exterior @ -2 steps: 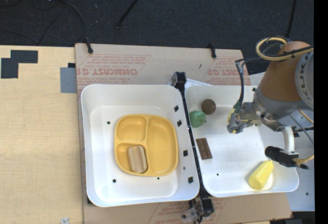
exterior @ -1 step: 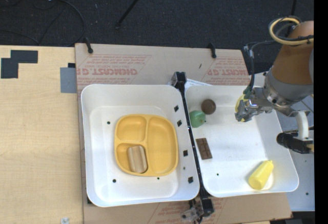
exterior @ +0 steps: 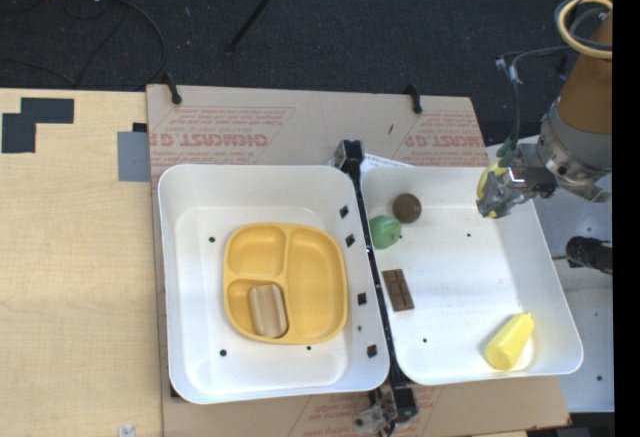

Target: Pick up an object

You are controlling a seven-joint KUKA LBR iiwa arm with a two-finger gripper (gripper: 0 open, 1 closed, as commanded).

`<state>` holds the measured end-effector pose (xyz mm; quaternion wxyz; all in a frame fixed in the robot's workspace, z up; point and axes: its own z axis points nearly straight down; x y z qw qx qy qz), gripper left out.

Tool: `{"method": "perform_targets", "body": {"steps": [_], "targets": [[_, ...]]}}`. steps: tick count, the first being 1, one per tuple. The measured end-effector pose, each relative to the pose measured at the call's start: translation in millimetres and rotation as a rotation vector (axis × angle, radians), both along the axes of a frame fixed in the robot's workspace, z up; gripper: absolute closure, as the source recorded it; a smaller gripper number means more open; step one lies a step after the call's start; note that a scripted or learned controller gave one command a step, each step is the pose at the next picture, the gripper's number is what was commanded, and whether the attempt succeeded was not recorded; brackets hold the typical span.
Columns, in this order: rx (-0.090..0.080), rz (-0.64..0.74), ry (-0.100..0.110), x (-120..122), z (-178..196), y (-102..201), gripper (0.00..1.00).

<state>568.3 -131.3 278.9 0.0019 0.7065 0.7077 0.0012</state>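
dark floor with cables behind, wooden desk bearing cardboard sheet and two white bins. left bin holds yellow divided tray, tan block in its lower compartment. right bin, below fingers; cannot tell whether fingers released or clenched, nothing seen between them. yellow object well below fingers; green ball, brown ball to their left, near. brown ball probably light, rounded, may roll; grip across its middle.

Divided tray in left bin; ball, block (and bottle) in right bin.
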Motion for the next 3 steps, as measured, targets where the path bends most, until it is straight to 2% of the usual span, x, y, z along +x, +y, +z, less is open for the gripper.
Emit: {"method": "perform_targets", "body": {"steps": [1, 2, 3], "targets": [[0.001, 0.000, 0.004, 0, 21, -1, 1.00], [0.003, 0.002, 0.009, 3, -2, 50, 1.00], [0.004, 0.003, 0.011, -5, -25, 105, 1.00]]}}
